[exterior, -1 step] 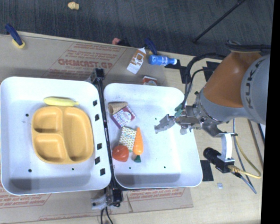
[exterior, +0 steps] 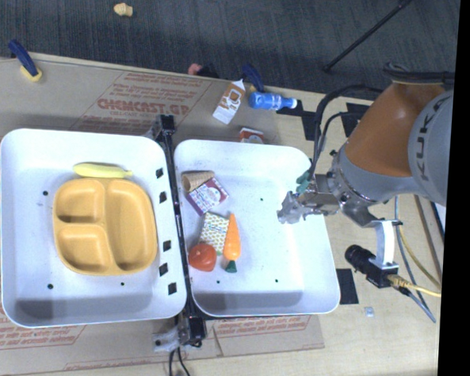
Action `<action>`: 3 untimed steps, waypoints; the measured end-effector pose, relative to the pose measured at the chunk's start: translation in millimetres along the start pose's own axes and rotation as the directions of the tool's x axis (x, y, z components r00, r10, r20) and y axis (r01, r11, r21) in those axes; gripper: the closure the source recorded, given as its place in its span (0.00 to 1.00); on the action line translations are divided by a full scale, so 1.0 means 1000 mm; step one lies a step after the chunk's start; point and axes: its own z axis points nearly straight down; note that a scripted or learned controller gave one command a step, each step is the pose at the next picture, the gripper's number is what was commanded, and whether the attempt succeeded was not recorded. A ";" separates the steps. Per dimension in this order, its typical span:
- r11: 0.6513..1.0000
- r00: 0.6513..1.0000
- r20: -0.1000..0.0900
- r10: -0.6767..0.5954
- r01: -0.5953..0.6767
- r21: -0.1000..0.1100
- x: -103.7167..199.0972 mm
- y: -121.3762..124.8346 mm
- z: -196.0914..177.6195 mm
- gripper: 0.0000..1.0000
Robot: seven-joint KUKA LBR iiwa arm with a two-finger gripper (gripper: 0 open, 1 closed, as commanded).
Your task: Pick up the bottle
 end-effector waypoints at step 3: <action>0.988 0.988 -0.002 0.157 -0.157 -0.001 -0.031 -0.044 0.097 1.00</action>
